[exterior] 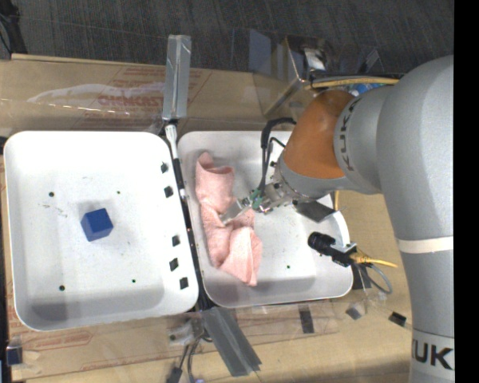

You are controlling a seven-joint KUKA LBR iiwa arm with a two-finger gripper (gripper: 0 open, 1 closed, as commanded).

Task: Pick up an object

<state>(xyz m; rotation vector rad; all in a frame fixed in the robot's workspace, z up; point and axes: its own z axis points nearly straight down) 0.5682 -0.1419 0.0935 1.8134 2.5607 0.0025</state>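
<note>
Where the left shallow white plastic bin (32, 214) sits on the counter, a small blue cube (97, 223) inside. Next, right white bin (303, 290) with crumpled pink cloth (225, 222) along its left side. Jaws (state impossible to tell) of gripper (251, 203) at the cloth's edge.

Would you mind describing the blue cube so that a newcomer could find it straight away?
Look at the left white bin of the two on the bench. The blue cube sits alone on its floor, left of the middle. It is small, hard-edged and blue, unlike the crumpled pink cloth in the right bin.
</note>
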